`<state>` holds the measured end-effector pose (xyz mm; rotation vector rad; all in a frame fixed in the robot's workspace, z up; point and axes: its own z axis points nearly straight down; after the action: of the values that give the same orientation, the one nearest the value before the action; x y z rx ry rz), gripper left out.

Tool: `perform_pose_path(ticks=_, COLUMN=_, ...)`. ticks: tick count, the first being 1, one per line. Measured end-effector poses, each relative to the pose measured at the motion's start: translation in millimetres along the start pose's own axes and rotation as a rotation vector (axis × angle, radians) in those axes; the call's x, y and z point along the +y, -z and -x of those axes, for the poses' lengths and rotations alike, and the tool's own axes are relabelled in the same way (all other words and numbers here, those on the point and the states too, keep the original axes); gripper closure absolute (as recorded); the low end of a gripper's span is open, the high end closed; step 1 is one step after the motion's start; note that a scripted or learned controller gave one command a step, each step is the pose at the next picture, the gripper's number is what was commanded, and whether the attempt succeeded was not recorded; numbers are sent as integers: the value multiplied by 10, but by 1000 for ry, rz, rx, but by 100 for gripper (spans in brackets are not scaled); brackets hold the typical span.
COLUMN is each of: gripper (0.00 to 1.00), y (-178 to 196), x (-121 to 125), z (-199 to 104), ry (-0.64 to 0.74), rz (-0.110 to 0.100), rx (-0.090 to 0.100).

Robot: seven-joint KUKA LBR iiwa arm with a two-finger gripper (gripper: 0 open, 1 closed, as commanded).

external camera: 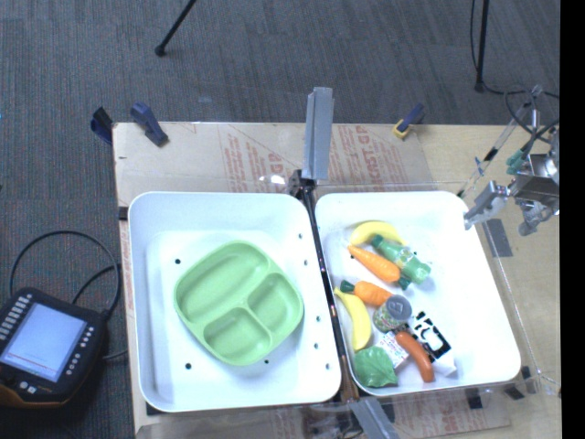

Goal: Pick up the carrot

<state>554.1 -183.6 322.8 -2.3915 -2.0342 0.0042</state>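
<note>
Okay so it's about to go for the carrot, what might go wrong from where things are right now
1. There seem to be two carrots: one carrot lies against the green bottle and a banana; a smaller carrot sits by a second banana and a round can. The program might choose either.
2. The pile in the right bin is tight, so fingers could nudge or catch a neighbour instead.
3. The gripper sits at the bin's far edge, so its approach crosses the rim.
</note>
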Motion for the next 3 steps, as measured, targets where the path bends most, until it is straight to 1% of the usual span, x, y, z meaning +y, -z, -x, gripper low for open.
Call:
perform_pose_path(ticks=1, gripper=0, y=-804, x=282, z=-573, ry=53, rz=-3, rx=1)
perform_pose_path(ticks=2, gripper=0, y=-2111, x=420, z=-747, ry=-54, rz=15, rx=2)
perform_pose_path(ticks=3, gripper=0, y=-1661, x=-161, z=-458, ry=-116, rz=-3, rx=2)
